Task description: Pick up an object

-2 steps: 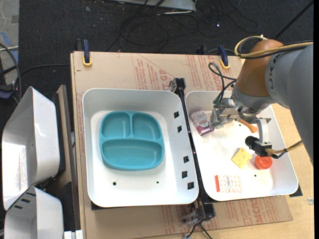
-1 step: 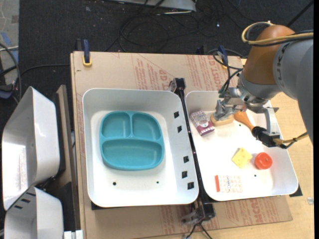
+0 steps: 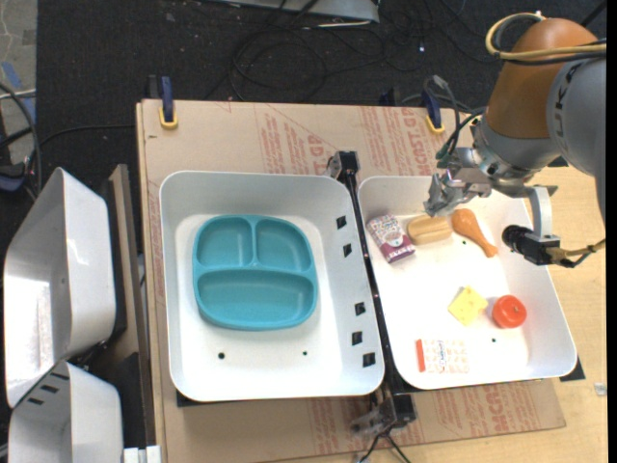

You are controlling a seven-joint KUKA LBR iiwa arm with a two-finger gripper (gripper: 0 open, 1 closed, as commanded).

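Camera view: gripper [image 3: 442,204] sits right over far end of the bread roll [image 3: 429,229] in right bin [image 3: 549,355], can't tell its state tbh, roll partly hidden.

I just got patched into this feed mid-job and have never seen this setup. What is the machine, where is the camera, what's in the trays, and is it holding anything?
One fixed camera looks down at a slant. The grey arm with the orange band reaches in from the right; its gripper hangs over the right bin, just above a tan bread-like piece. Nothing is visibly held. That bin also has a drumstick-shaped toy, a purple packet, a yellow wedge, an orange-red round piece and a small card. The left bin holds a blue divided plate.
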